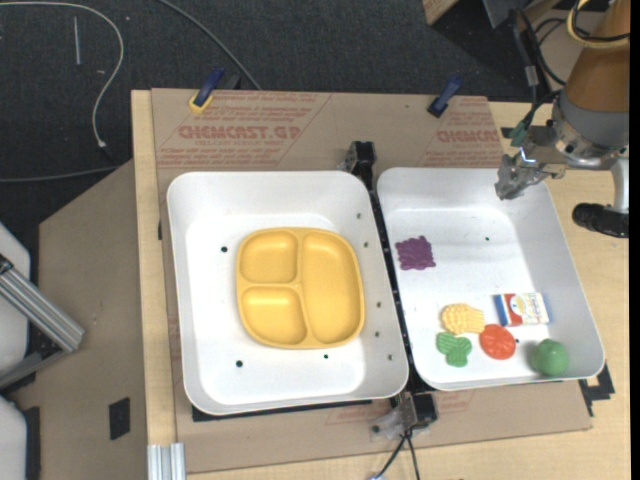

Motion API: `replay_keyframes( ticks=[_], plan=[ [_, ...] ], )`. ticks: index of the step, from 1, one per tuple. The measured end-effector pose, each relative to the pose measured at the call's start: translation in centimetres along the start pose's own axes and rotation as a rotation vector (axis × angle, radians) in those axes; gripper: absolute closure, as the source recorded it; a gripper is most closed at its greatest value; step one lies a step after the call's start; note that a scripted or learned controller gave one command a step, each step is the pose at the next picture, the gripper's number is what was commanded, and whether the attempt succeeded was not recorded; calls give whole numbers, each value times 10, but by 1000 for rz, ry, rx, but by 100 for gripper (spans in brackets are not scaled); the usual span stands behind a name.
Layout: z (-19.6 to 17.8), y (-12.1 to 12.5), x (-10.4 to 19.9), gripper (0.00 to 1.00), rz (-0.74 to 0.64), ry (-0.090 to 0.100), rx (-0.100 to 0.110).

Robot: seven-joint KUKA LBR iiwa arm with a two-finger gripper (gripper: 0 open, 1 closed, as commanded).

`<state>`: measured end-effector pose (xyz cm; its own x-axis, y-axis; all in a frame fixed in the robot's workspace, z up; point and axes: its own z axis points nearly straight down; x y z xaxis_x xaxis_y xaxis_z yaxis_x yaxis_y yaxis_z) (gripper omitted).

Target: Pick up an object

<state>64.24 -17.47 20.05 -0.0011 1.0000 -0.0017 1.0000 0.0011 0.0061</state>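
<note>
Five toy foods lie in the right bin; the hand hovers at its upper right corner, grip state unclear.

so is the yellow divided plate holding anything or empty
Empty: all three compartments of the yellow divided plate show bare yellow. The toy foods lie in the right bin instead.

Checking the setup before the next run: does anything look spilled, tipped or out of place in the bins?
Nothing stands out. The yellow plate lies flat in the left bin; the toy foods sit loosely in the right bin.
</note>
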Motion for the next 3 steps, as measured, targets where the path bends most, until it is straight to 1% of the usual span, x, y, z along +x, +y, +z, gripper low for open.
replay_keyframes(
  ticks=[1,2,3],
  plan=[
    [-65,-2,-1,100,0,0,-2],
    [-51,-12,51,100,-4,4,9],
    [-45,-20,94,100,-3,4,9]
  ],
)
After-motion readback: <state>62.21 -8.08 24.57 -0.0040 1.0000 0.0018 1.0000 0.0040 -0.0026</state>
